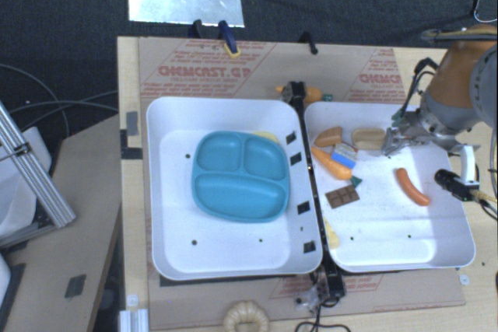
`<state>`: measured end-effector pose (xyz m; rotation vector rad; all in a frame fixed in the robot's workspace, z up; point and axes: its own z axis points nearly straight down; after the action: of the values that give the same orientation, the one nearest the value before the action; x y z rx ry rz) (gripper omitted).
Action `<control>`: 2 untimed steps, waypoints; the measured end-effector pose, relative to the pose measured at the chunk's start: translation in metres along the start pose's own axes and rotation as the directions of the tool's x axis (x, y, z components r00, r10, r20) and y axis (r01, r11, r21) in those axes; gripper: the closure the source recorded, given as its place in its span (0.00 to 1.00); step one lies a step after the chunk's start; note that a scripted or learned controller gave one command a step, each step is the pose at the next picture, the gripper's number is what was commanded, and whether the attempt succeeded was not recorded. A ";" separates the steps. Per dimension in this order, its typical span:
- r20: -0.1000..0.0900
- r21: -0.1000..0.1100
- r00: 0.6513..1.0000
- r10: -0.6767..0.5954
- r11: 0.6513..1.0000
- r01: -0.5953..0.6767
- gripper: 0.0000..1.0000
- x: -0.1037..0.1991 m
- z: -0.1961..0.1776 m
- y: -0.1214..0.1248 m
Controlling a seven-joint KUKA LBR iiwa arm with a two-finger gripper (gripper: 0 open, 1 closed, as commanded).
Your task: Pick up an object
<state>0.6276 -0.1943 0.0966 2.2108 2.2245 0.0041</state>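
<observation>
Nearest, a beige ring-shaped toy [247, 316] lay on the bench. Over the right white bin [405, 245], the gripper [391, 142] hovered beside a tan bread-shaped toy [367, 139]; its opening was indiscernible. Approach stage; descent needed next.

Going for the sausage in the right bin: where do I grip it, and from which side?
Grip the sausage at its middle, coming straight down, fingers closing across its narrow width. It lies flat and diagonal on open bin floor, with free space on both long sides.
</observation>
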 end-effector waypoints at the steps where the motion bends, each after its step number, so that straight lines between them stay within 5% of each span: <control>1: 0.000 -0.001 1.000 0.002 1.000 -0.002 1.00 -0.004 -0.047 0.009; 2: 0.000 -0.001 1.000 0.005 1.000 -0.005 1.00 -0.007 -0.098 0.002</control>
<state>0.6287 -0.2015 0.1942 2.2156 2.2185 0.0051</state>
